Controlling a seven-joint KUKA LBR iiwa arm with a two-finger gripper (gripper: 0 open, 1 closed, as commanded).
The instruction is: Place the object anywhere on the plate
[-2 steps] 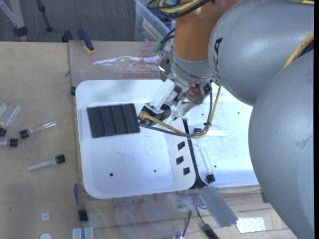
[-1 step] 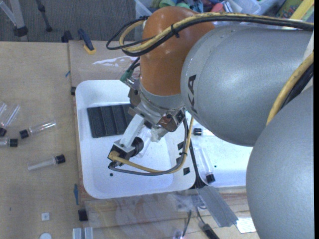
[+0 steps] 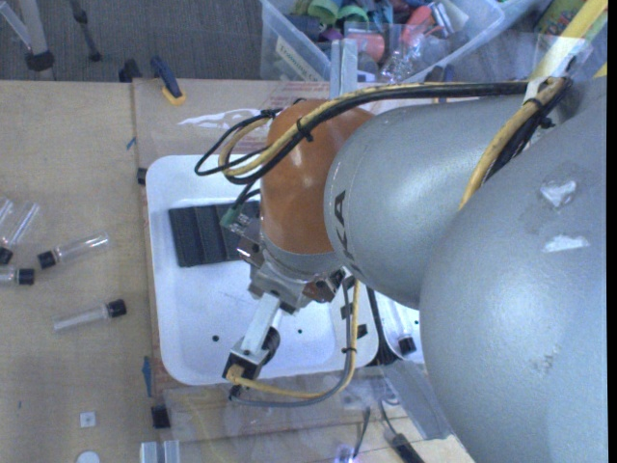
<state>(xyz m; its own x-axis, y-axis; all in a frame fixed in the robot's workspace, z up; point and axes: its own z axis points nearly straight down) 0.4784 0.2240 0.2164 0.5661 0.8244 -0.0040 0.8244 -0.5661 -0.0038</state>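
One black ribbed slab (image 3: 201, 232), flat and rectangular, is lying in the upper left part of one shallow white bin (image 3: 188, 350). It is just beside the grey arm's gripper (image 3: 287, 292), which is hanging over the bin's middle. Whether the gripper is open or gripping anything cannot be told. At least four clear tubes (image 3: 77, 249), some black-capped, are lying on the wooden bench (image 3: 67, 162). One clear tub (image 3: 289, 27) of coloured oddments is sitting beyond.

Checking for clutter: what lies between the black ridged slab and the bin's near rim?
Camera view: from the black ridged slab to that rim, bare white floor, save one tiny speck.
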